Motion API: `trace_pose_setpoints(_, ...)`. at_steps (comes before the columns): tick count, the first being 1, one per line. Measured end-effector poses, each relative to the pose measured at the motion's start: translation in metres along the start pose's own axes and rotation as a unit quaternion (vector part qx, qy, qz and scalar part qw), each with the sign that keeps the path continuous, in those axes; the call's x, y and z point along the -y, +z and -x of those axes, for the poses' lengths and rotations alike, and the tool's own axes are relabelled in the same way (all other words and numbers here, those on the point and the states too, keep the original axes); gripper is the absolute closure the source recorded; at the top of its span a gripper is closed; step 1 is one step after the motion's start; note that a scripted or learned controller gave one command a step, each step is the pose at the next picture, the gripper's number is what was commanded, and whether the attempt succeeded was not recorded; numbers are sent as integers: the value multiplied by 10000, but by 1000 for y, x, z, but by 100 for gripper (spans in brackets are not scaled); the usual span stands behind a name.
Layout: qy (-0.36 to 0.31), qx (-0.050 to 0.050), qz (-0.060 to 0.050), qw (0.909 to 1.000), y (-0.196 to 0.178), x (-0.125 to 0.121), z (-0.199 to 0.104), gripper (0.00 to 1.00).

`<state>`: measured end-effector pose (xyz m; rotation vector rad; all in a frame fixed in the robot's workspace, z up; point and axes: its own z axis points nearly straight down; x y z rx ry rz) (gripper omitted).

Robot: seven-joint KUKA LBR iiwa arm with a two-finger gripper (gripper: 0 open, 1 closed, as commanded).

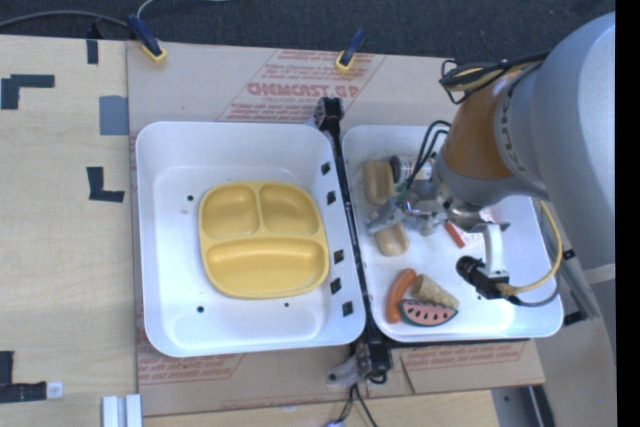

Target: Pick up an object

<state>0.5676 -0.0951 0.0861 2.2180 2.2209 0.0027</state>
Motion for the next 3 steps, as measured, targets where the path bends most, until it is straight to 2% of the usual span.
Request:
trace_pose_setpoints(1,0,14,2,10000,-9,0,1,100)
trace_pose_setpoints(2,-3,-6,-21,10000,-98,72,-59,100)
trace_pose_setpoints(3,-5,-7,-22,10000,-140,83,-114,100)
